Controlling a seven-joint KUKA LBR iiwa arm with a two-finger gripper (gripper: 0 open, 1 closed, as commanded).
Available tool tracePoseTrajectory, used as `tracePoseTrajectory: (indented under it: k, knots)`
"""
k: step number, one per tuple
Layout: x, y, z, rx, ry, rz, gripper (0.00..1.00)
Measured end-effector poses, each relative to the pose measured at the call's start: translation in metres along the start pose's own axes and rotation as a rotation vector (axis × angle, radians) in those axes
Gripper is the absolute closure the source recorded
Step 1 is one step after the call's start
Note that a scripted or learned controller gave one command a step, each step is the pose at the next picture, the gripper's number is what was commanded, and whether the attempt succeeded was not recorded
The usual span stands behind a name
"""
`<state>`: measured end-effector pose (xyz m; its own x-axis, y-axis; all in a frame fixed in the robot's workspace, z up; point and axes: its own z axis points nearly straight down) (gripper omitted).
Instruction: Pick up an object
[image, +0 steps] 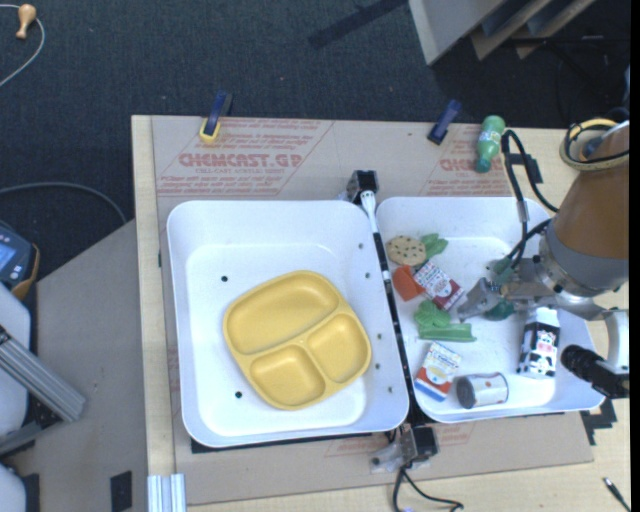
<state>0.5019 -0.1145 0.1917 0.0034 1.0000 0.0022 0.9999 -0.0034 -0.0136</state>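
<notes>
The gripper (478, 300) hangs low in the right bin (470, 212), just right of the green toy (440, 322); I cannot tell its opening. The red-and-white packet (440, 285) and the cow-print carton (540, 350) crowd close, so a grasp may nudge neighbours or miss.

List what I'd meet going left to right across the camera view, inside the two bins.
Yellow three-compartment plastic plate in the left white bin → orange toy carrot → grey tin can on its side → black-and-white cow-patterned carton in the right white bin.
</notes>
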Motion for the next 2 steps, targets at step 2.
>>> tracePoseTrajectory:
  k: [2]
  knots:
    - [-0.008,0.009,0.048,-0.006,0.0,-0.002,0.0]
